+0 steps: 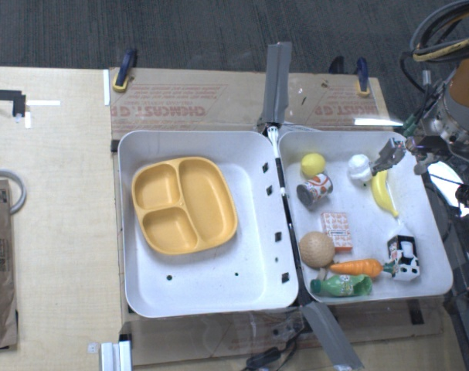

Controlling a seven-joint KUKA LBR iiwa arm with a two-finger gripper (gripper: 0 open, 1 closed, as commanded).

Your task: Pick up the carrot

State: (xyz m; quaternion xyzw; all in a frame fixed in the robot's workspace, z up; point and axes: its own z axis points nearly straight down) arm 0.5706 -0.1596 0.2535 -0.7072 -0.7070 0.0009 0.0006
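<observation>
In the camera view, two white bins sat side by side on the counter. The carrot (357, 267) lay in the right bin (431, 215), close to that bin's front edge. It was bright orange, long and pointed. Its thin tip pointed toward the left, and its fat end had a little green top on the right. It lay flat on its side.

Just behind the carrot's tip sat a round tan ball (317, 249), touching or almost touching it. A green packet (341, 286) lay just in front of the carrot, against the front wall of the bin. A small black and white cow toy (403, 257) stood just beside the carrot's green end, near the front right corner of the bin. A small red and white box (338, 230) lay a bit further back.

Toward the back of the right bin were a yellow ball (313, 164), a tipped can (314, 189), a small white thing (360, 167) and a banana (384, 193).

The tool (388, 156) hung over the back right part of the right bin, near the banana's top and the white thing. It was well apart from the carrot. Nothing could be seen between its fingers, and I could not tell if they were open or closed.

The left bin (141, 277) held a yellow plate (185, 205) with three parts.
</observation>
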